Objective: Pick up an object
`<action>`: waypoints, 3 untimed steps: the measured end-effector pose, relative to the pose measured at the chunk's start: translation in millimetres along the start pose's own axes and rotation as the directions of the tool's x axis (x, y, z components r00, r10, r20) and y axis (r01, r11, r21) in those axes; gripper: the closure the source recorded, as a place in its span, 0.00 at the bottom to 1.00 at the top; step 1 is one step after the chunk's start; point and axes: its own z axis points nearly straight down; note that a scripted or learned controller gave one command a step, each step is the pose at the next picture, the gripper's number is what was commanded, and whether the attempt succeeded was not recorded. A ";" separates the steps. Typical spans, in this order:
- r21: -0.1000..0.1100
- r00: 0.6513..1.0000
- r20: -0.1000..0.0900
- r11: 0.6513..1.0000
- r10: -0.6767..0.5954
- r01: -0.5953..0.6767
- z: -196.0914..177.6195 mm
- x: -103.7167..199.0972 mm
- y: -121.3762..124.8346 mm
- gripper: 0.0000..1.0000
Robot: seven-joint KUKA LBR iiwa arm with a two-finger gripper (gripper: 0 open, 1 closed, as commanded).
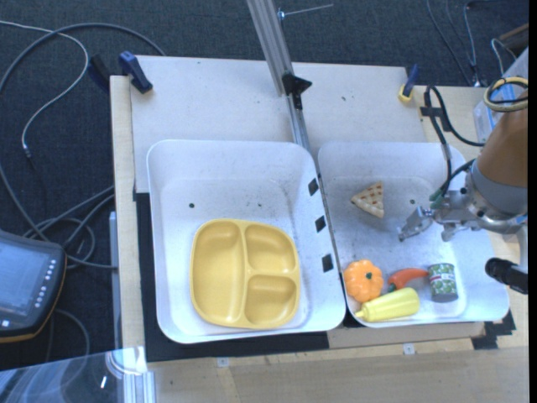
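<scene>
The right bin (336, 162) holds several toy foods. A tan wedge like a pizza slice (369, 200) lies near its middle. An orange pumpkin (363, 280), a yellow corn cob (390, 306), a small red-orange piece (409, 275) and a green can (442, 281) crowd its near edge. My gripper (428, 228) hangs over the right half of this bin, right of the wedge and just above the can in the view. Its fingers (410, 226) stand open with nothing between them.
The left bin (168, 170) holds a yellow divided plate (246, 272). A metal rail (281, 40) runs down between the bins from the back. Blue clamps (134, 70) sit at the bench corners, and cables trail on the floor at left.
</scene>
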 end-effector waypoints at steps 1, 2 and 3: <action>-0.001 1.000 0.000 1.000 0.000 0.000 53.0 0.8 -1.0 0.00; -0.009 1.000 0.002 1.000 -0.001 0.001 38.7 0.6 1.3 1.00; -0.016 1.000 0.006 1.000 -0.001 0.002 -25.1 -0.3 6.8 1.00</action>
